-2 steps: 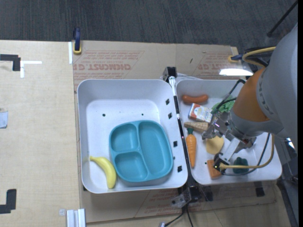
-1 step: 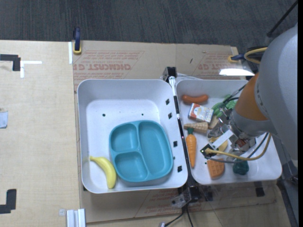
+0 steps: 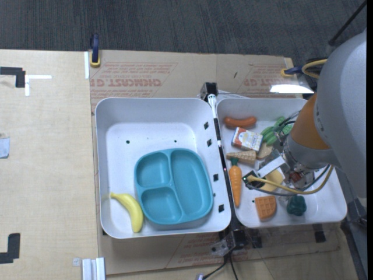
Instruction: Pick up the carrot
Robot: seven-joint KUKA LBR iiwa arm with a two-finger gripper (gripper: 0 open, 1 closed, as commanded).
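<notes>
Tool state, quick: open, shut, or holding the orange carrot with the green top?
Tool: cannot be told; it sits low in the right white bin, beside the orange carrot with the green top, which lies along the bin's left wall.

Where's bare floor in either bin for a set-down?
Left bin: bare white floor behind the blue tray, up to the back wall. Banana fills the front-left corner. Right bin: crowded; carrot, waffle, sausage and gripper sit close together.

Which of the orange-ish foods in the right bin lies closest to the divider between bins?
The carrot, long with a green top, lying lengthwise beside the bin's left wall. The sausage sits farther back, the waffle farther right.
</notes>
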